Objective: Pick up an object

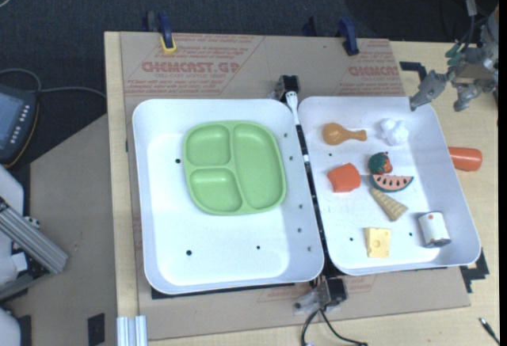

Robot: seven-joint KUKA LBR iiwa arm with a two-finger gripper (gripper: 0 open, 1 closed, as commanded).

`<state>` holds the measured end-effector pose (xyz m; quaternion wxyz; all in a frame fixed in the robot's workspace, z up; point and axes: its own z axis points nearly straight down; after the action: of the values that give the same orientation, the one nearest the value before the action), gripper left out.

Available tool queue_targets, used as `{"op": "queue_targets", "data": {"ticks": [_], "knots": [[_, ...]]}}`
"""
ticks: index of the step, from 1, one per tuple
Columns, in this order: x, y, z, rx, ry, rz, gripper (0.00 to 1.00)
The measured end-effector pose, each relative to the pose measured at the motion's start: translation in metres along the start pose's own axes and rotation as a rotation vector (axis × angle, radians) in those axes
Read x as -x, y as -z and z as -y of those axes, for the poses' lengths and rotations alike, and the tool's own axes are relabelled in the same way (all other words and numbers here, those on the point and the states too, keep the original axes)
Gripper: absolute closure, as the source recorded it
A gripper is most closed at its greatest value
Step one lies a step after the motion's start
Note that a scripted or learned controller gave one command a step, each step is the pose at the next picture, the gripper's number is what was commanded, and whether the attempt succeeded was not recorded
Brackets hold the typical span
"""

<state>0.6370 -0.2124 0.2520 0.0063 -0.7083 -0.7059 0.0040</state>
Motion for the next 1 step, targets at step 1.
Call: {"op": "queue_targets", "data": {"ticks": [1], "knots": [[-0.001, 0.0093, -0.0022, 0.014, 0.004, 0.003, 0.0]]}}
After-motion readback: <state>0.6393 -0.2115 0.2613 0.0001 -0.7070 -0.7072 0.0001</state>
